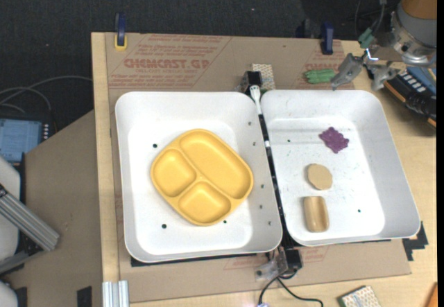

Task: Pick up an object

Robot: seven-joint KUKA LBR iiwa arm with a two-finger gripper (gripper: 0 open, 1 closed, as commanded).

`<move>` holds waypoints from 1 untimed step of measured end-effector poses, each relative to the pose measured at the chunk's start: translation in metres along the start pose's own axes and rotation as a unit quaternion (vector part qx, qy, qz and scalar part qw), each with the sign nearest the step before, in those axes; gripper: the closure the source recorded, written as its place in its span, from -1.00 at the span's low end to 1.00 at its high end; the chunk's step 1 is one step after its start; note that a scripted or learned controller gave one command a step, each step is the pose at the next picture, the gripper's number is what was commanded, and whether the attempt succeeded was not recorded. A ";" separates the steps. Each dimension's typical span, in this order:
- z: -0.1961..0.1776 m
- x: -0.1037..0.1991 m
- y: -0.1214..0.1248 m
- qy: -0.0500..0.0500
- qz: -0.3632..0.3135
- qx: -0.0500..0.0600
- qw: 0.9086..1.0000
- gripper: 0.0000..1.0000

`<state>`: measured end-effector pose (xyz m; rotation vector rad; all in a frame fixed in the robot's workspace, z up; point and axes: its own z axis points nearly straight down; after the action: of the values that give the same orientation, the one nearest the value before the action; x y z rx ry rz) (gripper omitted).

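Worktop (173, 63): carrying two white bins.
Hand (361, 63): hovering upper right; finger state unclear.
Tip: descending squarely over tan disc (319, 176).

we see a tray (201, 176) in the left bin (132, 160), and three small pieces (319, 176) in the right bin (378, 153).

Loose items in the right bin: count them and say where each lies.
3. A purple piece lies toward the far side of the right bin, a round tan disc sits near the middle, and a tan block lies just in front of the disc, toward the near edge.
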<state>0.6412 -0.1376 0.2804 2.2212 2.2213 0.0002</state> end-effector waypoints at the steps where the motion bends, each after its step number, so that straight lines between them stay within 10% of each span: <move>1: 0.097 -0.055 -0.065 0.001 0.004 0.006 1.000 -1.00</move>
<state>0.5765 -0.1923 0.1838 2.2371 2.2195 -0.0127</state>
